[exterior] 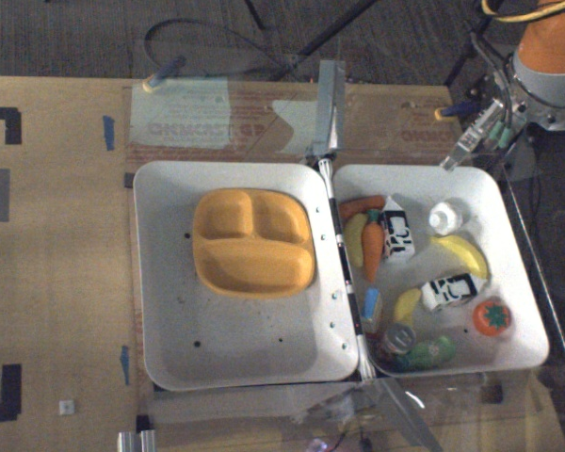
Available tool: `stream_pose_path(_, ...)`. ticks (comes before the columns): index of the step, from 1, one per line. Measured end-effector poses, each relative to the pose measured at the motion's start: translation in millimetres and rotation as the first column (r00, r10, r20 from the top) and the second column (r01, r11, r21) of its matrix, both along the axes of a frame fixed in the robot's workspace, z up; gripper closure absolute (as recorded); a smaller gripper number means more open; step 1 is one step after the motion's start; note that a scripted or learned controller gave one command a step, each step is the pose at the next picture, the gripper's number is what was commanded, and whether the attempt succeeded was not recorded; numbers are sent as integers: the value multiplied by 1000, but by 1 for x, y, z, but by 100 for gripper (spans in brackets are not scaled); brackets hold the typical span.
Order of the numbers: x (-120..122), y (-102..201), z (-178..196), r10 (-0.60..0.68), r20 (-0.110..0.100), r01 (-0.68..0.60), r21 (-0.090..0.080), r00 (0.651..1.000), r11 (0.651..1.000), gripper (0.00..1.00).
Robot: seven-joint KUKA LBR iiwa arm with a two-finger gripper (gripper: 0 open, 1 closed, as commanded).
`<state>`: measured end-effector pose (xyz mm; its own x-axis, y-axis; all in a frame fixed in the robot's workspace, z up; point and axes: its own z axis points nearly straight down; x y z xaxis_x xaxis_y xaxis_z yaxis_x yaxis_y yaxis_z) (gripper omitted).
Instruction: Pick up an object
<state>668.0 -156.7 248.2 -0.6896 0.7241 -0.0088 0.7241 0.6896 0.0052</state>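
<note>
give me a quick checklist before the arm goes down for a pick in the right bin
1. Pincer free of any object: ok, it sits above the right bin's far right corner.
2. Pincer opening: cannot tell, too small and blurred.
3. Isolated target: ok, the tomato lies apart near the right wall.
4. Carrot reachable: not ok, crowded by the small carton.
5. Yellow tray out of the way: ok, in the left bin.

Gripper [463,147] hovers above right bin [518,252] of toys.
</note>
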Motion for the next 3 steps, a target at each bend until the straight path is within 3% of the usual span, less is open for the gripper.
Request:
stream_pose_path(1,-28,-12,-20,-52,-8,52,3,999,999,100)
stream_pose_path(2,-41,-67,11,165,-1,-165,-2,986,986,100)
stream_pose_path(3,-72,-23,-82,322,-7,-322,2,947,947,100)
